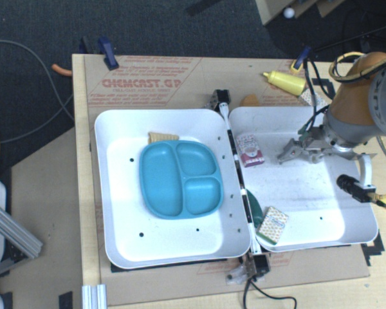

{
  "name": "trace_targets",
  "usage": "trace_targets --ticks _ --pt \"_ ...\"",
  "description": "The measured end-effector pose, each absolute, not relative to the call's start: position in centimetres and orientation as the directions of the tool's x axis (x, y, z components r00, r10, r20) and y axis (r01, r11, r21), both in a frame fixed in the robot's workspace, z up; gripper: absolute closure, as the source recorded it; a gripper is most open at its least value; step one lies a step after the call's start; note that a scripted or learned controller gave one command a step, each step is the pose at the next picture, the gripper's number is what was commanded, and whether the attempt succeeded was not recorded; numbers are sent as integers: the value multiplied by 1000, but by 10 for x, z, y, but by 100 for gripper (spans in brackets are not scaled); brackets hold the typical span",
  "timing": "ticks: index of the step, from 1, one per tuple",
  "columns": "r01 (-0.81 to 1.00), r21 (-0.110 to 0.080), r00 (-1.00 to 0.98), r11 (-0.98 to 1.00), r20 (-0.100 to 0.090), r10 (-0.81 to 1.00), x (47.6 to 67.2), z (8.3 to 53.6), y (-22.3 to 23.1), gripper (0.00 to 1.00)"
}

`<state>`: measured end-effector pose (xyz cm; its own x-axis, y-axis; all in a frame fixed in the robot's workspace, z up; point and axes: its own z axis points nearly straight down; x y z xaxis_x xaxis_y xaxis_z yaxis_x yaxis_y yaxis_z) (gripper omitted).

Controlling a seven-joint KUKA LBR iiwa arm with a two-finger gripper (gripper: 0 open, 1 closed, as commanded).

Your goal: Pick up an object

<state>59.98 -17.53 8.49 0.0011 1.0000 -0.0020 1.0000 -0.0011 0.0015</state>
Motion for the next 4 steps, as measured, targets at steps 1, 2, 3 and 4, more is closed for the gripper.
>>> trace_targets --ticks 1,2,3,4 --pt "1000 2 -1 1 1 1000 639 85 -117 0" --pt "1000 3 1 -1 -3 1000 654 85 -183 0" --pt "1000 0 -1 1 1 1000 667 85 -108 0" --pt "1000 -2 1 -1 1 1000 600 84 -95 0"
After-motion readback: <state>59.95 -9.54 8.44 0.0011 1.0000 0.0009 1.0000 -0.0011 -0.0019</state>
